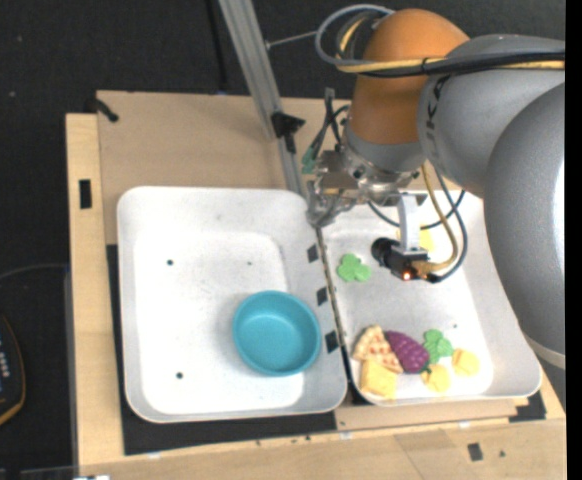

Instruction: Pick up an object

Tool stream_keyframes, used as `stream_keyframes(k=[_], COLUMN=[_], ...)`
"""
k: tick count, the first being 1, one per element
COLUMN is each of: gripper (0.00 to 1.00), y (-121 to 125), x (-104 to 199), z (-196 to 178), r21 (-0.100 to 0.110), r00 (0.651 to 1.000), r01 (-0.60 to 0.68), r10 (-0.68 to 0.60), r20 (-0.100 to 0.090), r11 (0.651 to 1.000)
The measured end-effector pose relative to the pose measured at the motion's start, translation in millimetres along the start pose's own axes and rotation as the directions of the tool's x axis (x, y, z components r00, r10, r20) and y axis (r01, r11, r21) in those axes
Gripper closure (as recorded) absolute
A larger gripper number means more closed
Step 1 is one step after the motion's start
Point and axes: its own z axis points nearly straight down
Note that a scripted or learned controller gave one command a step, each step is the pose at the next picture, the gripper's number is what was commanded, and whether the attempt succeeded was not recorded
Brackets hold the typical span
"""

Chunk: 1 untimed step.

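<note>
One small green toy (353, 269) near my gripper (320, 211), whose opening I cannot tell, looks light, stiff and slick, so I would pinch across its middle.

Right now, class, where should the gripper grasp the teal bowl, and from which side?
Probably the rim of the teal bowl, pinched across its wall from above. It sits upright, mouth open, and its upper-left rim stands apart from the walls of the left bin.
</note>
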Motion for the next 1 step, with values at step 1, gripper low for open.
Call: stream_keyframes(k=[1], gripper=[1.0], y=[-16.3], x=[53.1], z=[-15.6], r21=[-0.001], r00=[1.0], r01=[0.002], r10=[-0.002], r20=[-0.002], r11=[1.0])
